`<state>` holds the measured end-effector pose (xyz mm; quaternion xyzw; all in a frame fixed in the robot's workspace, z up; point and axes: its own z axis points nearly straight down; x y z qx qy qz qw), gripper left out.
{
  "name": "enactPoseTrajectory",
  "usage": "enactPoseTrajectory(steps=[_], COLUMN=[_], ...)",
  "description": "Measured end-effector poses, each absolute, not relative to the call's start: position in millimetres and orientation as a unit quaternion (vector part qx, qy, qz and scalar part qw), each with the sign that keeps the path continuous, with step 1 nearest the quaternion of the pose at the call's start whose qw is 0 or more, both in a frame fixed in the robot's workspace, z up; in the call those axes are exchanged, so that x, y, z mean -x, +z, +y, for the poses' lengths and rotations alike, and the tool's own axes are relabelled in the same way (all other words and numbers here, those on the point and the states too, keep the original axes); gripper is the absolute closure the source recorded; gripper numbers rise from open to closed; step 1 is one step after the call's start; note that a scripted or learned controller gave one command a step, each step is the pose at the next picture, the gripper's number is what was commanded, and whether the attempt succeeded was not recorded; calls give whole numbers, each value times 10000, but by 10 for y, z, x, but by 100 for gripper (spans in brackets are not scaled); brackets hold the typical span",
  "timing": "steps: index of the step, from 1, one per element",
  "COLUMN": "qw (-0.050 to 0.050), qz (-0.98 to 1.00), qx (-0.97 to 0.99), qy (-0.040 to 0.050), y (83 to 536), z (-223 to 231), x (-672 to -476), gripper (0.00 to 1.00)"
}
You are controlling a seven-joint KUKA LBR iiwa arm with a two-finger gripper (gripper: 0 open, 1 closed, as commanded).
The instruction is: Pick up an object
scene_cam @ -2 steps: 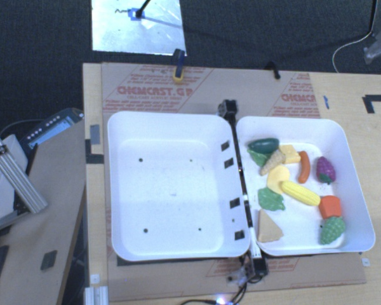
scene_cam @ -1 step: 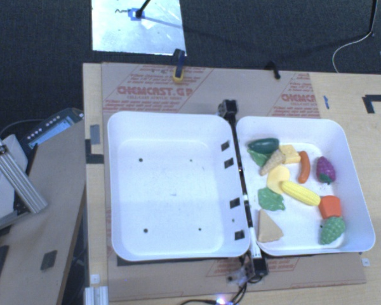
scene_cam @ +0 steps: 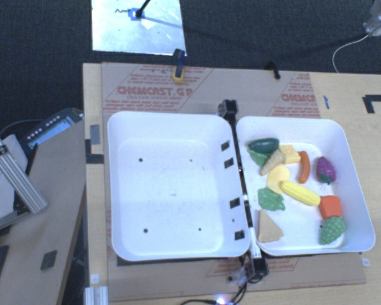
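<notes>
All the toys sit in the right bin [scene_cam: 354, 170]: corn [scene_cam: 300, 192] in the middle, a purple piece [scene_cam: 325, 169] just beyond it, green pepper [scene_cam: 263, 145] at the far left corner, a tan wedge [scene_cam: 269, 227] at the near left. The left bin [scene_cam: 124, 170] lies alongside, touching.

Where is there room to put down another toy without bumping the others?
The left bin has a wide bare floor between its walls. In the right bin, toys crowd the floor: corn, purple grapes, bread wedge. Only its top strip, above the green pepper, is bare.
</notes>
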<state>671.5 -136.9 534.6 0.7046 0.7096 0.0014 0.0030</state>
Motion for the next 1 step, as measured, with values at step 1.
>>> enactPoseTrajectory(steps=[1], qw=[18], qz=[7077], qx=[-7065], qy=[7], y=[5356], z=[-1441], x=[-6684], gripper=[100])
